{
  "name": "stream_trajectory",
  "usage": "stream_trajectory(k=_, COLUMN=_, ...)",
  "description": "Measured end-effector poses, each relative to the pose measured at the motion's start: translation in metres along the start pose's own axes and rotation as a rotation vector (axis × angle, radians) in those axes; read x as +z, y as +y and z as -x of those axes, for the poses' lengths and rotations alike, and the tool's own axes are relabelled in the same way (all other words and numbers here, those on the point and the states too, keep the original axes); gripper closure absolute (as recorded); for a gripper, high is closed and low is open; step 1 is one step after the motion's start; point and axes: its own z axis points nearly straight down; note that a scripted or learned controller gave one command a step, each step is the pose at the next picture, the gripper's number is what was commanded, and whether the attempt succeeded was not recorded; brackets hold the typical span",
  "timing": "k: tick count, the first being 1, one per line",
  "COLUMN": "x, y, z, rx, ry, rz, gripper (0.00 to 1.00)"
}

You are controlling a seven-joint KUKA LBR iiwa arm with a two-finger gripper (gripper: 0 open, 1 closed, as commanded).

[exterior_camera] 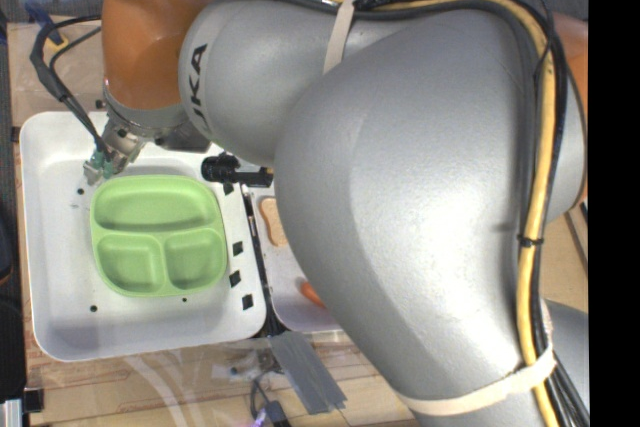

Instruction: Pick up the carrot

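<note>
The grey arm with its orange band [150,30] stretches from the right across both bins and covers most of the right bin [285,315]. A small orange tip, likely the carrot [311,293], peeks out from under the arm in the right bin. The wrist end sits over the back of the left bin [50,215], just above the green divided plate [157,233]. The gripper itself is hidden under the wrist.
The green three-compartment plate lies in the middle of the left bin. A pale tan object [270,220] shows at the right bin's left edge. Cables [55,75] loop beside the wrist on the left. Wooden bench [150,375] runs along the front.
</note>
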Motion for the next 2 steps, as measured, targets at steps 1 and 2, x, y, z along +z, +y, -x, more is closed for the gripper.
stream_trajectory(k=1, x=-0.01, y=0.001, z=0.0, rx=-0.007, ry=-0.001, rz=0.0, gripper=1.0)
stream_trajectory(k=2, x=-0.021, y=0.002, z=-0.001, rx=-0.013, ry=-0.003, rz=0.0, gripper=1.0)
